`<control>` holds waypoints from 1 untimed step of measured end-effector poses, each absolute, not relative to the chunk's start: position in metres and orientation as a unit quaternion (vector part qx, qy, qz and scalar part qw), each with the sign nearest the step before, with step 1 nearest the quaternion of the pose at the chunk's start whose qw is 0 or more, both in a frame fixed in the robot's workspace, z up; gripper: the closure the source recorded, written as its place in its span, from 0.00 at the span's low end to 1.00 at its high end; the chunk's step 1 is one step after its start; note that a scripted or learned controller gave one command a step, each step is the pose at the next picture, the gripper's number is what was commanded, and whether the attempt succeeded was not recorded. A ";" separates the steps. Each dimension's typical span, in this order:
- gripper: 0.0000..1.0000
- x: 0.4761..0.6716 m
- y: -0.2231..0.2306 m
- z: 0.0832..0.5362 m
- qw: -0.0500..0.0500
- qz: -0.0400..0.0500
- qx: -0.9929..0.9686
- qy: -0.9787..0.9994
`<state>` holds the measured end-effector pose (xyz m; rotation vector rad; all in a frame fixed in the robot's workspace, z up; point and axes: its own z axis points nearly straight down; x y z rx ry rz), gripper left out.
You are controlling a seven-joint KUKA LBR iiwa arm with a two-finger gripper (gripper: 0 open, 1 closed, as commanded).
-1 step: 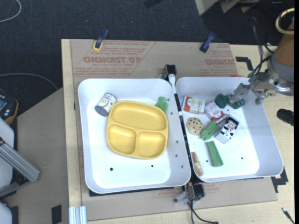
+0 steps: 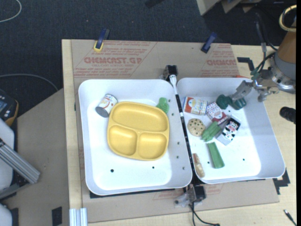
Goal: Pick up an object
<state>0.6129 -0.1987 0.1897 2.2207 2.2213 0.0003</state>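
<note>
Two white bins sit side by side. The gripper (image 2: 233, 99) hangs over the right bin (image 2: 268, 145) (full of little toys), clamped on a dark green toy (image 2: 222, 100).

We saw a robotics lab or test cell rather than a home. The bench (image 2: 141, 55) was a brown board printed with a maker's name, held by blue clamps (image 2: 100, 40). Two white bins (image 2: 89, 126) sat on it, cables (image 2: 197, 211) trailed over dark carpet (image 2: 56, 13), and aluminium framing (image 2: 19, 166) stood at the left.
</note>
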 end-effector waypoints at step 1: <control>0.00 0.608 -0.201 0.127 -0.003 -0.002 0.707 0.707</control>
